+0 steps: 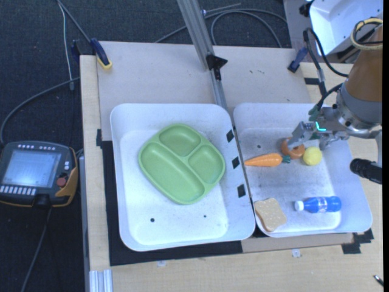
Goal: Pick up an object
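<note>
The right bin (pixel 346 224) holds an orange carrot (pixel 264 160), a small orange-brown ring-shaped piece (pixel 292 149), a yellow lemon (pixel 312 156), a blue bottle (pixel 320 204) lying on its side and a slice of bread (pixel 271 215). My gripper (pixel 312 139) hangs low over the bin's back half, just above the ring piece and the lemon. Its fingers stand open: the left one reaches down beside the ring piece, and nothing is held between them.
A green divided plate (pixel 181 162) lies in the left bin (pixel 140 236). A metal pole (pixel 200 29) slants down to the ridge between the bins. A teach pendant (pixel 36 174) sits on the floor at left, with cables behind the bench.
</note>
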You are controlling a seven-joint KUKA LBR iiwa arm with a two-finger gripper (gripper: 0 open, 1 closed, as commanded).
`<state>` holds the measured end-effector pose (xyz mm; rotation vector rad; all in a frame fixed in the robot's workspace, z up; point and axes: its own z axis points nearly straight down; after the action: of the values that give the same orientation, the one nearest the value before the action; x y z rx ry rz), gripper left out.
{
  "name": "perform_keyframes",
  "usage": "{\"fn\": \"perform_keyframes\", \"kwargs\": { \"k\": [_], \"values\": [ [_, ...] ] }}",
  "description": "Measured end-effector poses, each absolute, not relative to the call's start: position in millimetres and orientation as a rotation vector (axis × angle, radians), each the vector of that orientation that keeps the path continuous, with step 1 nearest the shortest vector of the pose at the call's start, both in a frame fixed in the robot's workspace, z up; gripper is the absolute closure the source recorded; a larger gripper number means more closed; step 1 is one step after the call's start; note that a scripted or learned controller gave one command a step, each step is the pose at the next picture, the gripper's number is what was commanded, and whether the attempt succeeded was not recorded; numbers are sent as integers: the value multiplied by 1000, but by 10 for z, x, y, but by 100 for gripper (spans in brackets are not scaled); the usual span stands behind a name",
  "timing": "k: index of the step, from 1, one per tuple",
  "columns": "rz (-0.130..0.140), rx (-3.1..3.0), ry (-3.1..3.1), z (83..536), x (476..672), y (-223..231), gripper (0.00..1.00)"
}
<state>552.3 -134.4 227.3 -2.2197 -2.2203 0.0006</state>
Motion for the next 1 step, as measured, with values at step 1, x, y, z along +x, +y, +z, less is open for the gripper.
{"fn": "perform_keyframes", "kwargs": {
  "k": [1],
  "values": [
    [0, -2220, -2221, 2276, 5525, -1344, 0]
  ]
}}
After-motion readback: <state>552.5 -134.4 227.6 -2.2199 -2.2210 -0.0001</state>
